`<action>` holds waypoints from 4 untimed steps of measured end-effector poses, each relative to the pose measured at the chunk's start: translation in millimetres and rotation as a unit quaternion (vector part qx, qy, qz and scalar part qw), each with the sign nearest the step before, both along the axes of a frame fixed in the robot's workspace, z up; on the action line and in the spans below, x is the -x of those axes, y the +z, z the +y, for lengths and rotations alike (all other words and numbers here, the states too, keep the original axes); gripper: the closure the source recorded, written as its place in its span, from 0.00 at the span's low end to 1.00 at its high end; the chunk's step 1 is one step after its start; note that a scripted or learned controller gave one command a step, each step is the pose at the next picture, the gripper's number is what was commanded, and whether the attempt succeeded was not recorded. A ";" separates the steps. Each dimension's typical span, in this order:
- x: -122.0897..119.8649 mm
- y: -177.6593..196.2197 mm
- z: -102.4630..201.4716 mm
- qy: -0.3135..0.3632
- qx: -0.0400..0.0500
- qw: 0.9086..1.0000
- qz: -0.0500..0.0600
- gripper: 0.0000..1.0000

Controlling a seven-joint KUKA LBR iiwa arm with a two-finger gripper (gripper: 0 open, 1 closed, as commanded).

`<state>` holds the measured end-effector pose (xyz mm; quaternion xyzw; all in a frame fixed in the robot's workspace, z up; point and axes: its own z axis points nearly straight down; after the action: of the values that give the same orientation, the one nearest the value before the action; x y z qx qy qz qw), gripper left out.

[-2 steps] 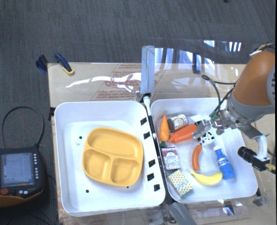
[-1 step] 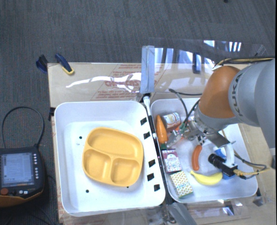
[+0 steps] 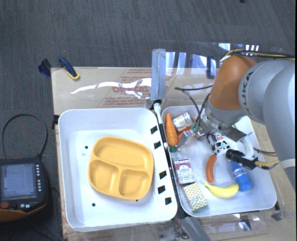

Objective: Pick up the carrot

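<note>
I see the carrot (image 3: pixel 171 130) lying lengthwise against the left wall of the right bin (image 3: pixel 267 195), near that bin's upper left corner, its thick end toward 12 o'clock and its tip toward 6. It rests on the bin floor, not between any fingers. Just at its 2 o'clock lies a small can (image 3: pixel 182 120) on its side. At the carrot's 3 o'clock, close by, I make out the gripper (image 3: pixel 197 130) at the end of the arm (image 3: pixel 254 92), which comes in from 3 o'clock with its orange band over the bin's top edge. I cannot tell whether the gripper is open or closed; its tip is a small cluttered blur in my feed.

Toward 6 o'clock from the carrot I see a small printed carton (image 3: pixel 184 171), and below that a green-patterned box (image 3: pixel 195 196). At 4 o'clock from the carrot lies a red sausage-shaped toy (image 3: pixel 210 167), with a banana (image 3: pixel 222 190) beneath it and a blue bottle (image 3: pixel 241 178) to the banana's 2 o'clock. A black-and-white spotted toy (image 3: pixel 220 146) sits just below the gripper.

The left bin (image 3: pixel 73 205), touching the right one, holds a yellow divided plate (image 3: pixel 121 167). Off the bench (image 3: pixel 103 87) at 9 o'clock, a teach pendant (image 3: pixel 16 186) lies on the floor.
</note>
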<state>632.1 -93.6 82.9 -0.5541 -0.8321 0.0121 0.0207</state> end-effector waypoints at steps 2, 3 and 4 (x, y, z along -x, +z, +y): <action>15.6 3.6 0.8 -0.184 0.005 0.983 -0.021 1.00; -8.5 1.6 6.7 -0.262 0.009 0.965 -0.016 1.00; -10.3 3.0 13.6 -0.347 0.010 0.938 -0.018 1.00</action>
<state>642.5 -80.1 85.8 -0.8084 -0.5886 0.0024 0.0027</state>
